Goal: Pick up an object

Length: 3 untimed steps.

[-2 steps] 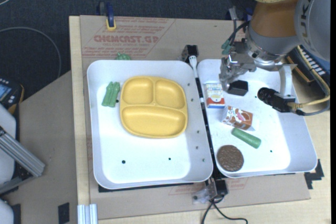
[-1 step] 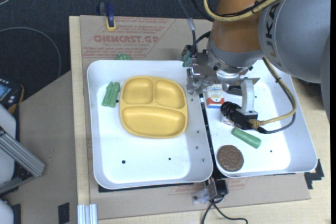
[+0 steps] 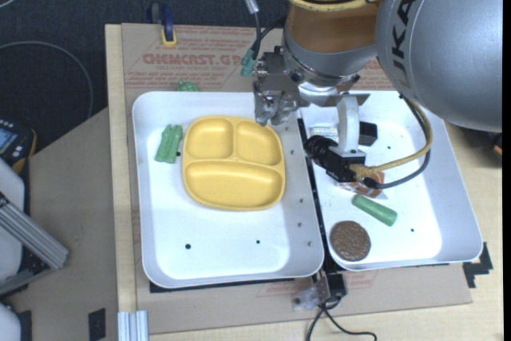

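Nearest us, a brown round disc [image 3: 350, 240] is lying at the near edge of the right bin [image 3: 447, 204], and a green cylinder [image 3: 375, 210] is resting just beyond it. In the left bin [image 3: 160, 235], a yellow divided plate [image 3: 234, 164] is sitting in the far half. A green pod-shaped toy [image 3: 168, 144] is lying just beside the plate's left edge.

Farther back, the end effector [image 3: 270, 109] is hanging at the plate's far right corner, close to the wall where the two bins meet. The wrist is blocking our line of sight, so we cannot tell how far open the end effector is, and we are seeing nothing gripped in it.

We are reading this as the approach step, with the grasp not yet made. The plate is probably the target, since it is the nearest thing to the end effector. The next move is calling for a descent onto the plate's raised rim. The closing then has to catch that thin edge and not slide off its smooth curve or strike the bin wall.
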Each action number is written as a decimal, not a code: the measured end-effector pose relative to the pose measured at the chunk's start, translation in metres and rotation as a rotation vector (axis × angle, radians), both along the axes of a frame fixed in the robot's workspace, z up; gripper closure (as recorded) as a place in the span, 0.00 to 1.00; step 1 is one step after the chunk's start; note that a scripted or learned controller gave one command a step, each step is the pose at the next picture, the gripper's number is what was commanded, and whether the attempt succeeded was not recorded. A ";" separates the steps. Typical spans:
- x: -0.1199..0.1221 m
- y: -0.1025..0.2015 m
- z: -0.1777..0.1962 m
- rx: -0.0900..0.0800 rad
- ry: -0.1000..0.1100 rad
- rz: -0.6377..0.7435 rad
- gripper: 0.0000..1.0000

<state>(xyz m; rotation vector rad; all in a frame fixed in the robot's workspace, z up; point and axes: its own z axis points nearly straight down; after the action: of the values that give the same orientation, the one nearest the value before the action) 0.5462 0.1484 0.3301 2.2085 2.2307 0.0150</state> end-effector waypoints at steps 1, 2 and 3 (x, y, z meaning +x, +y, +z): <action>-0.046 -0.069 -0.038 -0.006 0.016 -0.016 1.00; -0.044 -0.065 -0.036 -0.005 0.010 -0.011 0.00; -0.043 -0.065 -0.026 -0.004 0.008 -0.010 1.00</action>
<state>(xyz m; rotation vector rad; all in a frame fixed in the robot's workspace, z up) 0.5030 0.0834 0.3044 2.2211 2.2216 0.0019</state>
